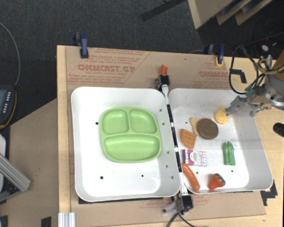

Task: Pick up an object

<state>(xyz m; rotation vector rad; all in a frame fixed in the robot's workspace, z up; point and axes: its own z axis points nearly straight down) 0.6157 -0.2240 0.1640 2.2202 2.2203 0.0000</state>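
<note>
Arm (278,85) is seen reaching in from the right edge, its grey wrist held low over the far right corner of the right bin (252,138). Black cables are looped above and behind the wrist. The gripper (238,105) is pointed leftward and slightly down, just beside a yellow piece (221,116).

2 shallow white bins are set side by side on a brown board (106,67) printed with red lettering, which is clamped at the far edge by 2 blue clamps (82,44). The left bin (85,146) is occupied by a green 3-part plate (130,134). The board is laid on a pale wooden bench, with dark carpet seen beyond it and a dark device at the left edge.

In the right bin, a brown round disc (207,128) is placed near the middle, touching a tan piece behind it, with an orange waffle wedge (188,138) just to its left. A green vegetable (229,153) is laid nearer the right wall. A small pink-and-white box (195,157) lies near the divider, with a carrot (191,177) in front of it and a red pepper (216,181) close by.

The state of the jaws cannot be told; nothing is seen held, and the tip is placed close to the yellow piece, though contact cannot be confirmed.
</note>
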